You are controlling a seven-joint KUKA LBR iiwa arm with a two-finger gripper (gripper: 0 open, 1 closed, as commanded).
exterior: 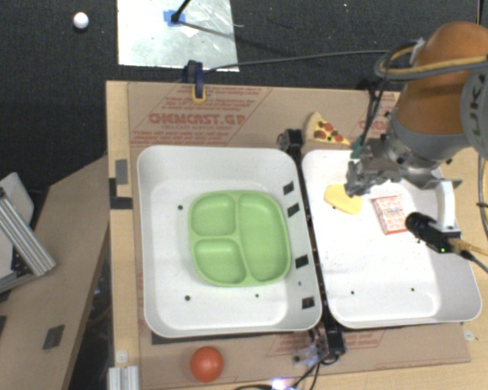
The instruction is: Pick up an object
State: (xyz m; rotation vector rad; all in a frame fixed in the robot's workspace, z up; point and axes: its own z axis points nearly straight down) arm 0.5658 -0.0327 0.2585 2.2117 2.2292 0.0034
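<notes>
Yellow piece [346, 202] near right bin [312, 218] edge

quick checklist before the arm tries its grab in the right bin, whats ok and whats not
1. End effector above the right bin: ok.
2. A target close by: the yellow piece lies right at its tip: ok.
3. Contact with or grasp on the yellow piece: cannot tell.
4. Room around the target: the red and white packet lies apart from it: ok.
5. Other clutter out of the way: the green tray sits in the left bin: ok.
</notes>
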